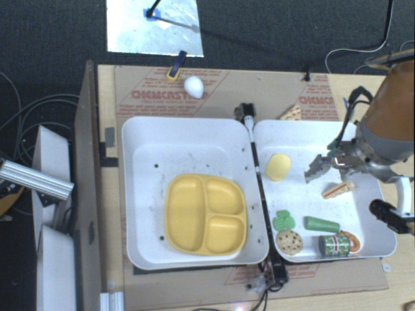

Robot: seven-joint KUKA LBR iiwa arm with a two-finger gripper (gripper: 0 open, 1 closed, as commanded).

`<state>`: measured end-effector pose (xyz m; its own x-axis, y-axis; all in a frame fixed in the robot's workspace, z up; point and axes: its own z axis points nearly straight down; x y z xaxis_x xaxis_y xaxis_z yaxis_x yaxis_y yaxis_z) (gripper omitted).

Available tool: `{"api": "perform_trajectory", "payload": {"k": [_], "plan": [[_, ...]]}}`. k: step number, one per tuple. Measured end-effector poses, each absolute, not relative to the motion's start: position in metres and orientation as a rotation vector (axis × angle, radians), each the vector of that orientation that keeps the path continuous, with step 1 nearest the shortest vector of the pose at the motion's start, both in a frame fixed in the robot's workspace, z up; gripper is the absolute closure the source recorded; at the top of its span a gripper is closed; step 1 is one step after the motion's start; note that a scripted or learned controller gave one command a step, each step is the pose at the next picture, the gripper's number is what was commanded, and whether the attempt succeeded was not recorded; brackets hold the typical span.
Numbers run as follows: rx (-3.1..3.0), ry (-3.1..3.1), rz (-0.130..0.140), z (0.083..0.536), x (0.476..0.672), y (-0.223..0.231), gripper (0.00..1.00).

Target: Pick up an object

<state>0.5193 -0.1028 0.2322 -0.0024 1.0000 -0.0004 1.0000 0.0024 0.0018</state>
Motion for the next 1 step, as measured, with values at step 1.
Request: {"api": "perform_trajectory", "payload": {"k": [1], "plan": [[2.216,2.23,-0.001,0.1594,0.5482,-0.0822,0.0]]}}
